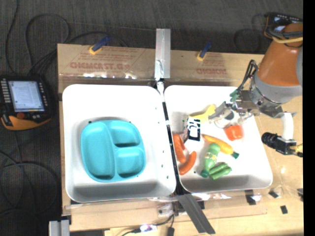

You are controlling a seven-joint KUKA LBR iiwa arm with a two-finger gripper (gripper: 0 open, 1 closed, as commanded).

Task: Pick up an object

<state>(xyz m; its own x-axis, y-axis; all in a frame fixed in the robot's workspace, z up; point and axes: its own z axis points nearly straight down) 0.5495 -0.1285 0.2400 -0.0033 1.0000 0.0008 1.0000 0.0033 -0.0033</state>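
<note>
Reaching in from the right, the arm (280, 68) brings its hand (230, 111) low over the upper part of the right bin (256, 173); whether the hand is wide or narrow cannot be told from this slant, and nothing is seen held in it. The nearest candidates are the red pepper (234, 132), just below the hand, and the yellow piece (206, 112), just to its left. A clean pick probably calls for centring over a single item before descending, since the pepper lies close to the orange-and-yellow carrot (218, 142) and a skewed approach could nudge both. The pepper, standing slightly apart from the pile, looks the easier target.

Counts, right bin: one red pepper, one yellow piece, one black-and-white card (194, 129), one carrot, two orange sausages (181, 154) touching near the bin's left wall, and a green cluster (214, 165) whose number of pieces cannot be told. Left bin (74, 107): one teal tray (112, 150) with three compartments. The desk (123, 63) bears two bins and two clips (98, 44) at its far edge.
</note>
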